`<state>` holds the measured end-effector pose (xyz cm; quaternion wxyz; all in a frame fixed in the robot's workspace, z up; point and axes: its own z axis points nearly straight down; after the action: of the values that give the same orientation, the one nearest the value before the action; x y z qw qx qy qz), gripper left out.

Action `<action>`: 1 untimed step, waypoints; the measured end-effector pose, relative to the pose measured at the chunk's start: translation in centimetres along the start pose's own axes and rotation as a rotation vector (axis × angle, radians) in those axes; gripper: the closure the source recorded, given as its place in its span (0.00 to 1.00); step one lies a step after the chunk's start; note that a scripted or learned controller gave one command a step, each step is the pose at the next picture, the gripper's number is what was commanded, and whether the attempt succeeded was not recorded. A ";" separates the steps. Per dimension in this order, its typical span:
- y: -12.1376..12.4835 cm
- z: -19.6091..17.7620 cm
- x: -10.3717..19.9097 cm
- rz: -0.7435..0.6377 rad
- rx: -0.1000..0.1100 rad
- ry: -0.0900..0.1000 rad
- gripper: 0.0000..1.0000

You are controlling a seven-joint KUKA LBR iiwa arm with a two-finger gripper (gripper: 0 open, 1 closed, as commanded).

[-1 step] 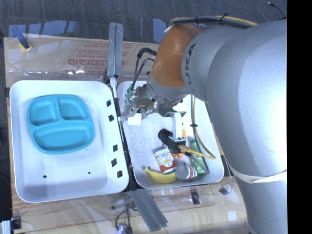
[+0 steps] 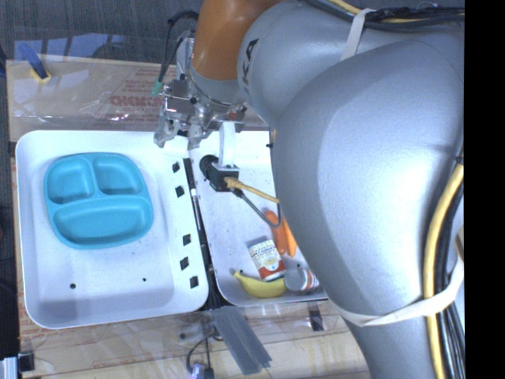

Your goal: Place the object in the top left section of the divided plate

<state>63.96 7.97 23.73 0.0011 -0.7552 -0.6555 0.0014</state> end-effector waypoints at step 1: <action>0.0 -0.7 11.0 -0.126 0.000 0.000 1.00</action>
<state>65.52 18.89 24.38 0.0012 -0.7125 -0.7017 0.0015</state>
